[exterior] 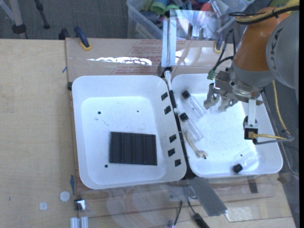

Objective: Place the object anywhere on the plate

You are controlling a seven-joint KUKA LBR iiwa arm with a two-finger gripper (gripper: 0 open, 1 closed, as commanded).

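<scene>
A black ribbed plate [133,148] lies flat in the left bin [80,127], toward its front. In the right bin [270,158] lie several small clear items: a clear vial with a black cap [191,104] near the divider, another clear vial [189,126] below it, a tan curved piece [196,147], and a black-capped clear vial [243,165] at the front right. My gripper [217,102] hangs over the back middle of the right bin, fingers apart, open, with nothing visible between them. It is to the right of the upper vial.
The raised divider with black clips [171,122] separates the bins. A clear box of colourful toys [190,4] stands behind the bench. A yellow cable and a black plug [251,134] hang from the arm over the right bin's right side.
</scene>
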